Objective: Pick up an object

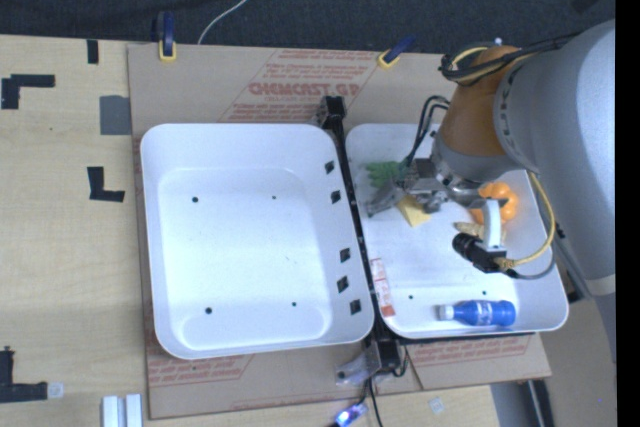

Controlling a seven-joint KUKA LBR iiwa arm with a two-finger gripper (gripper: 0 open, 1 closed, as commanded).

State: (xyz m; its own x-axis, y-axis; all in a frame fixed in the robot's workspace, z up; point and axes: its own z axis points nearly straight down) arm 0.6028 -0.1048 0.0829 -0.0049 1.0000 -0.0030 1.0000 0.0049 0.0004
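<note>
My tool (418,187) low in the right bin (545,320), over a small heap of objects.

From my remote seat I cannot tell how the tool is set, since the wrist hides it. It sits at the bin's upper left, touching or just above a yellow block (411,212), with a green toy (381,174) just beside it toward the divider. An orange toy (499,198) lies near on the other side, partly behind a white and black sensor; a blue bottle (482,313) lies well apart along the near rim. To do this step well, I judge the tool should centre on one object, likely the block, and avoid nudging its neighbour. The arm (560,115) reaches in from the right, wrist bent steeply down, its orange band over the bin's far edge. The left bin (160,215) sits alongside on the desk (60,265).
</note>
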